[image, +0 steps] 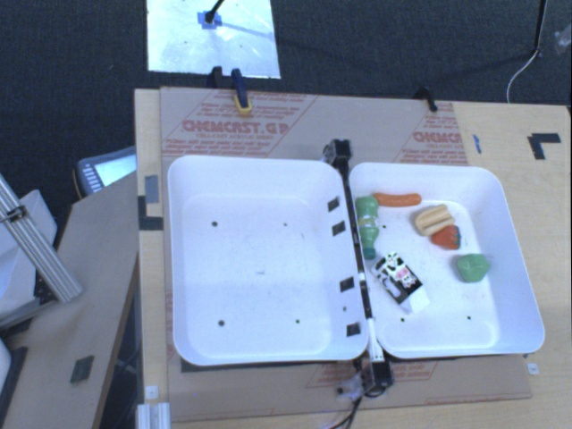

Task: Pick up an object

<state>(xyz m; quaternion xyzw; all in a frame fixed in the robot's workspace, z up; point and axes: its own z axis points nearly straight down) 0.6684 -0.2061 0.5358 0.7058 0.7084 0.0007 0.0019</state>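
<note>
Right bin (514, 239) holds the candidates: a thin orange sausage (396, 199), a tan bun (431, 217) touching a red wedge (446, 237), a green lump (471, 267), a green bottle-like piece (366, 222) along the divider, and a black-and-white carton (399, 281) lying flat; left bin (188, 195) is smooth white plastic. All look like light, stiff toy plastic, probably slick, so the boxy carton, gripped across its short sides, seems the surest hold, while the rounded lump may squirt out. Jaws' state cannot be told.

camera: fixed overhead | slanted down | both bins (268, 172) framed
</note>
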